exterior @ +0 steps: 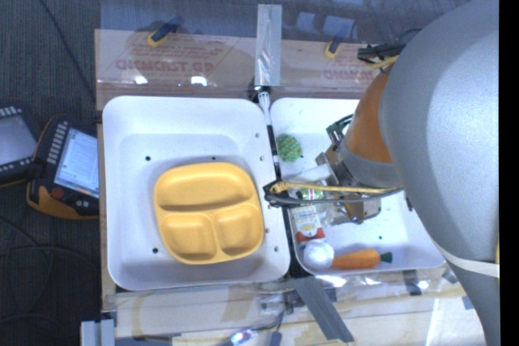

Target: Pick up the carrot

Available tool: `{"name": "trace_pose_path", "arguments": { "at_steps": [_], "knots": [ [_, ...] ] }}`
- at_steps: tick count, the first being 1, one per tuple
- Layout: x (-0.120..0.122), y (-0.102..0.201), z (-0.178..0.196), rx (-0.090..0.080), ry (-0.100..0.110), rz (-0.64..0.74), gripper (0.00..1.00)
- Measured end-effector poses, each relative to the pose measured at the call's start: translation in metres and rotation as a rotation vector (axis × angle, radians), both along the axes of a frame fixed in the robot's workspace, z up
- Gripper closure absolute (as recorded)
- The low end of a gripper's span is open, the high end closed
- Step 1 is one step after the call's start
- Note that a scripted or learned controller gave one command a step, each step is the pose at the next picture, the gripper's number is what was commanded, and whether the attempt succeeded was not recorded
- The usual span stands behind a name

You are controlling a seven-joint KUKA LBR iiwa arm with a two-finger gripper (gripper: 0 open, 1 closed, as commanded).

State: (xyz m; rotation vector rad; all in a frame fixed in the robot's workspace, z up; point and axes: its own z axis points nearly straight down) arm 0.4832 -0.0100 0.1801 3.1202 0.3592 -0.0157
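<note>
Carrot (357,259) is in the right bin (312,116), flat against the wall nearest the camera. The gripper (357,209) hangs over the middle of the same bin, so the carrot sits just camera-side of it, almost directly below it in the camera view. There's a short gap between them and no contact.

The carrot's long axis runs left-right along that wall. The green stub points to the view's right and the orange tip to the left. I judge the grasp should close across the axis, i.e. towards and away from the wall.

I can't tell whether the gripper is open or closed: the wrist and arm body cover it from this angle. Nothing shows as held.

The bin floor is smooth white plastic, so I expect the carrot to roll or slide if nudged. Room is tight:
- wall right behind the carrot
- white round item (318,254) touching or just beside its tip
- labelled packet (306,223) near, up-left of it
- green knobbly item (288,147) well apart, far end

The left bin (130,134) holds a yellow divided plate (209,211), not relevant here.
</note>
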Motion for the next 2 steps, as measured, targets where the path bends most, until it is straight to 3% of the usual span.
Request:
{"name": "trace_pose_path", "arguments": {
  "at_steps": [1, 2],
  "knots": [
    [0.021, -0.144, 0.030, -0.001, 0.000, 0.002, 1.00],
    [0.000, -0.104, -0.027, 0.003, 0.002, -0.003, 1.00]
  ]
}}
